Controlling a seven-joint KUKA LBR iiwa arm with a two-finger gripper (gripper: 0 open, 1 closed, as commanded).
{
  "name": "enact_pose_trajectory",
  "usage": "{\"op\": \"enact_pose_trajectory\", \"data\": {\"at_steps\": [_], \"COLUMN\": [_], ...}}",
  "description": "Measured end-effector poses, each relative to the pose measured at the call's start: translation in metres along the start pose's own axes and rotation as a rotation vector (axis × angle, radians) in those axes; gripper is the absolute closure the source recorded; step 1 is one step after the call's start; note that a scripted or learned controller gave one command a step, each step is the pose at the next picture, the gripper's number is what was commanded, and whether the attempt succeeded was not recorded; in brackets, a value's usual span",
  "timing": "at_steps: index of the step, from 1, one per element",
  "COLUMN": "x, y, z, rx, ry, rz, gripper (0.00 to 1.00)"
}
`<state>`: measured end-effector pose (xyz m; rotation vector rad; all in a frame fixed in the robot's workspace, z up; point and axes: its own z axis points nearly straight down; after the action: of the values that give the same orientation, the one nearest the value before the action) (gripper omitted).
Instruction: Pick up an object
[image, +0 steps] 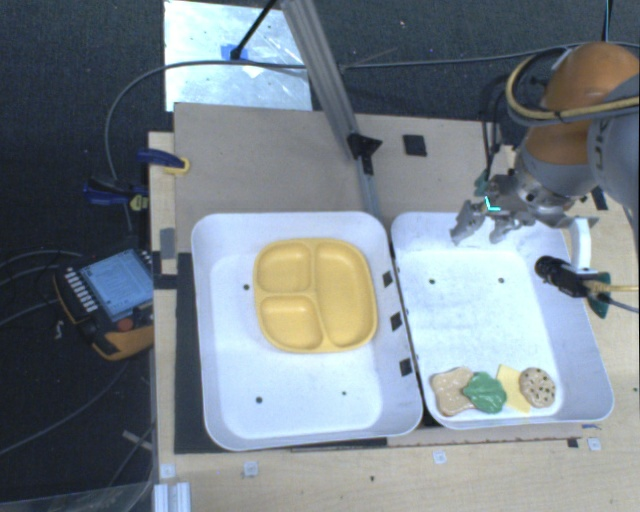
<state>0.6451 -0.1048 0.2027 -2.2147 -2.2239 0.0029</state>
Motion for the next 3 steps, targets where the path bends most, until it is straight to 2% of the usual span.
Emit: {"op": "enact_pose_trajectory", "data": {"at_steps": [1,3], "x": [0.000,-0.004], "y": [0.001,0.011], "z": [-0.002,0.095], "rx": [-0.005,-0.002], "ry": [-0.001,-0.001], "rz": [-0.001,0.001], "gripper": [0.00,0.00]}}
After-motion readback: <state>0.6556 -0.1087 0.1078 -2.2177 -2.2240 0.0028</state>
